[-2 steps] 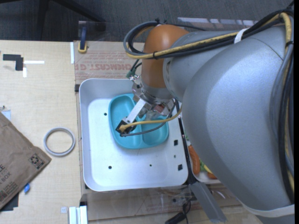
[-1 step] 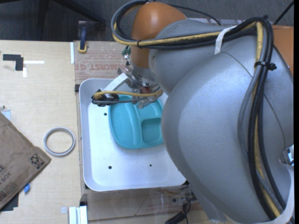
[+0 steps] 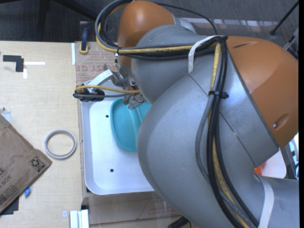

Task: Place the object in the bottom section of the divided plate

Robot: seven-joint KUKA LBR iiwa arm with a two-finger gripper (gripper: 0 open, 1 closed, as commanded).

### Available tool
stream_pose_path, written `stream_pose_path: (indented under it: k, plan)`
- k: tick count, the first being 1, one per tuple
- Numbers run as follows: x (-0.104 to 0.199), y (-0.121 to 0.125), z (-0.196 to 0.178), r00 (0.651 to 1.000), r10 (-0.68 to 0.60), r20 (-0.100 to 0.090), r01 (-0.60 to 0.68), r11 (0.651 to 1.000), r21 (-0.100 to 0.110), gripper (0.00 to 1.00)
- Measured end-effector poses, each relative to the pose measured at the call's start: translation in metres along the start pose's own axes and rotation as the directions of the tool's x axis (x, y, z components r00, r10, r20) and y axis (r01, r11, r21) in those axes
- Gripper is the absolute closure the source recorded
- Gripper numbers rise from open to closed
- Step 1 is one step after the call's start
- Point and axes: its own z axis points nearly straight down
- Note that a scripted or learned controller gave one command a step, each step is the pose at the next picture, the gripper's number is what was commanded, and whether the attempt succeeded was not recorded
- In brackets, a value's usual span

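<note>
White bin [image 3: 97,175], teal plate [image 3: 124,127] (arm-covered)

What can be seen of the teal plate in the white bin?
The teal plate looks like smooth plastic, with a rounded raised rim. It lies flat on the floor of the white bin, toward its upper part. A curved left portion shows; the grey arm covers the rest, so its dividers and contents cannot be judged.

The big grey arm [image 3: 209,127] looms over most of the white bin [image 3: 97,175], covering its right side. Left of the teal plate [image 3: 124,127], a strip of bin floor lies open.
</note>
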Motion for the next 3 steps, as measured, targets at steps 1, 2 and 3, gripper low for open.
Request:
stream_pose_path:
  k: [1,2,3]
  plan:
    - [0.011,0.006,-0.077,0.963,0.270,0.000,-0.270,0.963,-0.001,1.00]
    - [0.020,0.009,-0.024,0.988,-0.155,0.006,0.155,0.988,0.000,1.00]
    - [-0.020,0.085,-0.079,0.974,0.227,0.001,-0.227,0.974,-0.001,1.00]
